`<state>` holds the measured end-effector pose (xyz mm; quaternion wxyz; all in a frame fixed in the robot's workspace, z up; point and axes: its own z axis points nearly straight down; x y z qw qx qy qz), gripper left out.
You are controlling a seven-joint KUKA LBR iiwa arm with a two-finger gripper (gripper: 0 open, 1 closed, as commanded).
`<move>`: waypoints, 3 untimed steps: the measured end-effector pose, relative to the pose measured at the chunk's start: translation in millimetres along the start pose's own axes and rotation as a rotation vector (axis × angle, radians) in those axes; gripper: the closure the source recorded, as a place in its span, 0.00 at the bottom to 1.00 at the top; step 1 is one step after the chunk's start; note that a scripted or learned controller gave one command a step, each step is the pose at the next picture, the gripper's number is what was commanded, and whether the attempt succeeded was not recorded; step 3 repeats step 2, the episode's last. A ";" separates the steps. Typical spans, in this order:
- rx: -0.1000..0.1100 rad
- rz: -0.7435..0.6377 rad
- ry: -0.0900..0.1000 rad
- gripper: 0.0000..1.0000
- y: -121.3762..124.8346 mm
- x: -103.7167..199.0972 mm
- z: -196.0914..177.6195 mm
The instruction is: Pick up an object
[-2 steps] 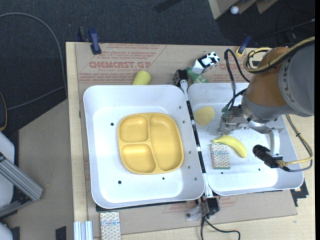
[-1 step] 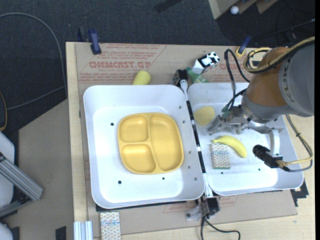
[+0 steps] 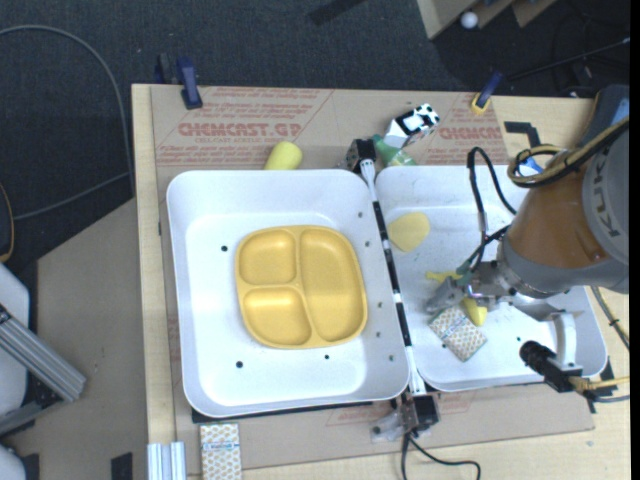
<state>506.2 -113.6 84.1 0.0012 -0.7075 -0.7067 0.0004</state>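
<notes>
My gripper (image 3: 456, 293) is low in the right bin (image 3: 560, 373), reaching in from the right under the arm's orange band. Just below it a patterned, speckled packet (image 3: 459, 334) lies on the bin floor, with a small yellow piece (image 3: 475, 314) against its upper edge. A thin yellow-green item (image 3: 439, 276) lies just left of the gripper's tip. Farther up the bin rests a pale yellow round disc (image 3: 408, 231). Nothing is visibly held.
The left bin (image 3: 200, 268) holds a yellow divided plate (image 3: 300, 286). Outside the bins are a yellow object (image 3: 284, 155) and a black-and-white item (image 3: 415, 121) at the back. Blue clamps (image 3: 187, 81) grip the board. Cables loop over the right bin.
</notes>
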 end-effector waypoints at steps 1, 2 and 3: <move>-0.002 0.001 0.000 1.00 0.5 0.2 -9.9; -0.003 -0.002 0.000 1.00 41.0 74.4 -100.7; -0.003 -0.002 0.000 1.00 41.0 74.4 -100.7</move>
